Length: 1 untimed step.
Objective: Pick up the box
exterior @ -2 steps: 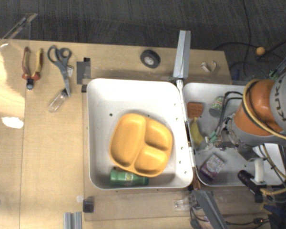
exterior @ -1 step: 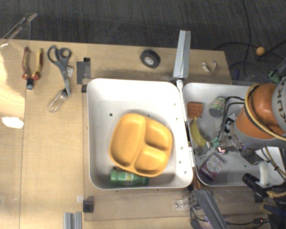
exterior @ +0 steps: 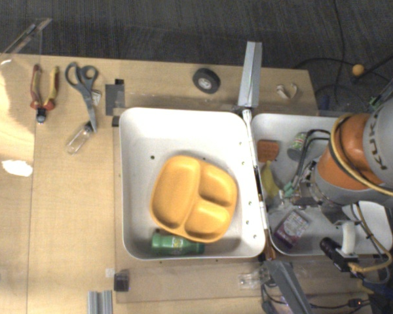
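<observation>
A small orange-brown box (exterior: pixel 267 150) lies at the back left corner of the right bin (exterior: pixel 281 122). My gripper (exterior: pixel 299 190) hangs low over the middle of that bin, in front of and to the right of the box and apart from it. The grey arm with its orange band (exterior: pixel 346 150) covers most of the gripper from above. Cables run around the wrist.
In the right bin a yellow item (exterior: pixel 269 179) lies by the left wall and a purple patterned packet (exterior: pixel 290 226) at the front. The left bin (exterior: pixel 134 175) holds a yellow divided plate (exterior: pixel 193 198) and a green bottle (exterior: pixel 175 243). Scissors (exterior: pixel 85 87) and pliers (exterior: pixel 43 90) lie on the bench.
</observation>
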Available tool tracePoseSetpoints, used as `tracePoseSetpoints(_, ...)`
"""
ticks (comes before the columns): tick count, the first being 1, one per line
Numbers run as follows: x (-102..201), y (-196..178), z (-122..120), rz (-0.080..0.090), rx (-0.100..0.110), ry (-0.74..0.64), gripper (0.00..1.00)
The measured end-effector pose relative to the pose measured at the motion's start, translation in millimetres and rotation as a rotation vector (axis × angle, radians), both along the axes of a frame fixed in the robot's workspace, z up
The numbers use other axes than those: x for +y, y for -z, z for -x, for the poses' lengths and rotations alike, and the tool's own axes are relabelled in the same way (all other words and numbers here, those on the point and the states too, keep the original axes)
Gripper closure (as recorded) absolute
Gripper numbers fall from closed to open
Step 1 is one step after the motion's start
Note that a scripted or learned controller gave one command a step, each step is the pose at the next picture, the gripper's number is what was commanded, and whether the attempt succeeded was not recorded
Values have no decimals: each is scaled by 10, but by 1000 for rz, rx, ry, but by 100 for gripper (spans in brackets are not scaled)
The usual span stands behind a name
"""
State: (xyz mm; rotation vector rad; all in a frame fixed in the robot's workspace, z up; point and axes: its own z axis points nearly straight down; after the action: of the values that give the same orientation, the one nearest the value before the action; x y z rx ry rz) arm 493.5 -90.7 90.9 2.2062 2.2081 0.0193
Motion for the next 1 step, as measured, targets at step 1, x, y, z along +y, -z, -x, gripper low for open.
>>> tracePoseSetpoints(1, 32, -2, -8, -5, -3, 149, 0)
